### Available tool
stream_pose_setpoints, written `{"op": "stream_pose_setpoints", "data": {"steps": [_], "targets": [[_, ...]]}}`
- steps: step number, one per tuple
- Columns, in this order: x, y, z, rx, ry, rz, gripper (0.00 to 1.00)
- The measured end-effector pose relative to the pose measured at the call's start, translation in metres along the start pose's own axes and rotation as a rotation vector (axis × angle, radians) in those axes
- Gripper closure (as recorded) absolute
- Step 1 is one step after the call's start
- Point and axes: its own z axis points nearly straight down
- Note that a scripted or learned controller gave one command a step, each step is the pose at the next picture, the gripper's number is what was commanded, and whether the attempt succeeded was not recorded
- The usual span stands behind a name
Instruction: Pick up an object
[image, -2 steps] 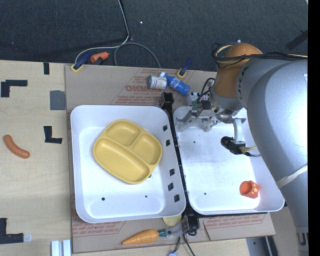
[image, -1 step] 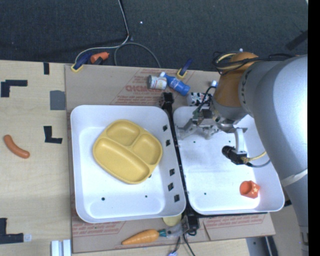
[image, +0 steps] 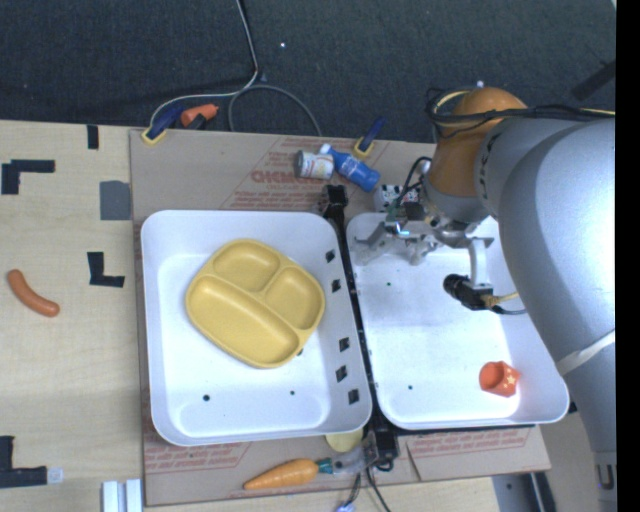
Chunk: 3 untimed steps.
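A small orange-red object (image: 499, 378) lies in the right bin (image: 440, 345), near its front right corner. A yellow divided plate (image: 256, 301) rests in the left bin (image: 170, 330), taking up most of its middle. My gripper (image: 398, 236) is low over the far left corner of the right bin, beside the divider between the bins. It is well away from the orange-red object, and nothing shows in its grasp. The grey arm with its orange band (image: 478, 140) covers the right bin's far right part.
Outside the bins, an orange sausage (image: 33, 293) lies on the bench at far left. A carrot (image: 283, 474) lies in front of the bins, and a blue-and-white bottle (image: 338, 165) behind them. Clamps (image: 180, 118) hold the cardboard's back edge. A black cable piece (image: 470, 290) hangs over the right bin.
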Motion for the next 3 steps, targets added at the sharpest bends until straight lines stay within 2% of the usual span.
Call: {"op": "stream_pose_setpoints", "data": {"steps": [2, 3], "targets": [[0.007, -0.019, -0.001, -0.001, -0.003, 0.002, 0.00], [0.005, 0.001, 0.000, 0.001, 0.000, 0.000, 0.00]]}}
